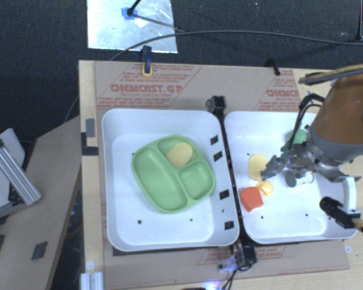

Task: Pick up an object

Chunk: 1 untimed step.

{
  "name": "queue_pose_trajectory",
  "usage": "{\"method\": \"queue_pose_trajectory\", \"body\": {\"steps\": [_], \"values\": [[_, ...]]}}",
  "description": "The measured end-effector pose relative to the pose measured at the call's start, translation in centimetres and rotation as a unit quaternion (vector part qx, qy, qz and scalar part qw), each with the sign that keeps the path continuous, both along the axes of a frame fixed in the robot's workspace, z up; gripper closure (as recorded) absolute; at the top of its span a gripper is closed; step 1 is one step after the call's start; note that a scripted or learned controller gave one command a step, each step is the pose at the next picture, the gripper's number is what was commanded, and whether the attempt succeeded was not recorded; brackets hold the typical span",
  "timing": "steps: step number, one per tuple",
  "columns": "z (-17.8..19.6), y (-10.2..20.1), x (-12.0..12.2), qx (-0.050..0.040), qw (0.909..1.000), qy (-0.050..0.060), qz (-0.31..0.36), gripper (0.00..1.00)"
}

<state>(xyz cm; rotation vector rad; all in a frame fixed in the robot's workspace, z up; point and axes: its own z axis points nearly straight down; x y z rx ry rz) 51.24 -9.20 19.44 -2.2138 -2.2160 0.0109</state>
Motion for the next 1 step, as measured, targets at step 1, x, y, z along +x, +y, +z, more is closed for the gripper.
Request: {"method": "queue_pose_trajectory", "body": {"steps": [1], "values": [[0.6,0.0,0.29,-0.0008,1.0,-0.006,0.001,0.0]]}}
